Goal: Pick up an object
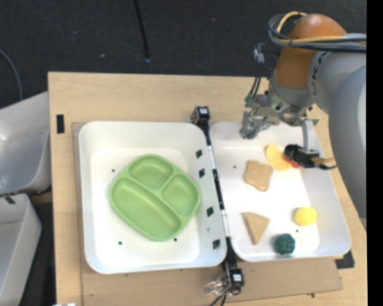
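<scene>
My gripper [249, 131] hangs over the far left corner of the right bin [325, 190], with nothing seen between its fingers. In that bin lie a tan bread-like slice [258, 174], a tan wedge [256, 225], a yellow ball [305, 216], a dark green round thing [284, 243] and a yellow piece [277, 157] partly hidden beside the wrist. The slice sits below and to the right of the gripper.
The left bin [96, 171] holds a green divided plate [155, 196]. A raised divider [212, 177] with black clips separates the two bins. The wooden bench [147, 94] extends behind them.
</scene>
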Robot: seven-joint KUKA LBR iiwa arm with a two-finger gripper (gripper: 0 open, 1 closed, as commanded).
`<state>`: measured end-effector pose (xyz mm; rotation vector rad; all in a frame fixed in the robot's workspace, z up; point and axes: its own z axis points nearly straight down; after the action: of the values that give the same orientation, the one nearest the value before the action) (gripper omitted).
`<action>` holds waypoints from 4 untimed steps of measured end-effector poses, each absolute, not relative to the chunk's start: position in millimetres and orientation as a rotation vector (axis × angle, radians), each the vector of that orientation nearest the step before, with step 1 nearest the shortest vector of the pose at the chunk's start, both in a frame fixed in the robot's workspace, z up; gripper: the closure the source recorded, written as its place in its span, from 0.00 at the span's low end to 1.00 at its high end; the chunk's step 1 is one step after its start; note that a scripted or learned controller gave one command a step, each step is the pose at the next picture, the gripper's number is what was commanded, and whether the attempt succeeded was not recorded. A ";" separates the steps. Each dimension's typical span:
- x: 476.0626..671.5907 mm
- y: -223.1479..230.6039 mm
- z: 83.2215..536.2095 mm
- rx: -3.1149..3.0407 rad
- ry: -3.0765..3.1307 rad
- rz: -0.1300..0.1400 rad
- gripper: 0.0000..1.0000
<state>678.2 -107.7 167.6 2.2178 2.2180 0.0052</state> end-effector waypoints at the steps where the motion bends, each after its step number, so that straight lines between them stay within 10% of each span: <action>1: 679.4 -109.2 222.3 2.214 2.221 0.006 1.00; 4: 605.4 14.8 231.9 2.216 2.229 0.001 1.00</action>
<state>605.4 14.8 231.9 2.2156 2.2292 0.0012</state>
